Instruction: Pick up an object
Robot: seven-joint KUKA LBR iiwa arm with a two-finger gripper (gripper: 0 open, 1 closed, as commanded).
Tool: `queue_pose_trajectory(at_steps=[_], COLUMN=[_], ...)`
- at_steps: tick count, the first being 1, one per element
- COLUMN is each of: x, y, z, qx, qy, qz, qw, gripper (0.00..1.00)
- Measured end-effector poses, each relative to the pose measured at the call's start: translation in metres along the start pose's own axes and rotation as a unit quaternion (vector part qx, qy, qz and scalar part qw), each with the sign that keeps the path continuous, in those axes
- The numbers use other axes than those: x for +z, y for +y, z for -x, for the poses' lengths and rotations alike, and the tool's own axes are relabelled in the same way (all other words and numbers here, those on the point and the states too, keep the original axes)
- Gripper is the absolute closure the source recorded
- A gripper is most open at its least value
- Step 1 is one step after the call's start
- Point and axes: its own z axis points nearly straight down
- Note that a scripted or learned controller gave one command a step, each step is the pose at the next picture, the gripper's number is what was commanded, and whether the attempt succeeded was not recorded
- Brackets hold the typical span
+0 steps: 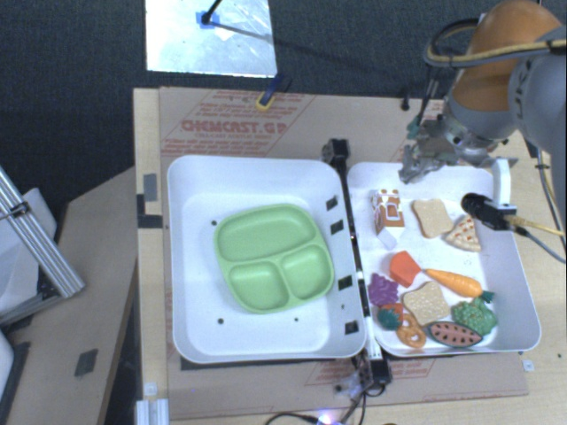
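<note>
My gripper (418,165) hangs over the far edge of the right bin (523,299), above and a little right of a small white and orange toy (387,211). Nothing shows beneath it. Several toy foods lie in this bin: a bread slice (431,217), a pizza slice (463,233), an orange-red block (404,267), a carrot (454,282), purple grapes (384,289), a second bread slice (426,302), a pretzel (409,330), broccoli (476,315) and a brown spotted piece (451,333).
The left bin (190,202) holds a green divided plate (273,257). A black divider (347,237) runs between the bins. The arm's orange band (505,42) and a black fitting (485,209) hang over the right bin's far right side.
</note>
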Motion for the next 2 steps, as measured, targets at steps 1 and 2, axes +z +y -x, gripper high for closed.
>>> queue_pose_trajectory(at_steps=[1,2], x=[-0.015,-0.01], y=[0.002,-0.012], z=[0.0,0.0], qx=[0.0,0.002], qy=[0.0,0.0], qz=[0.0,-0.001], qw=[1.0,1.0], gripper=[1.0,1.0])
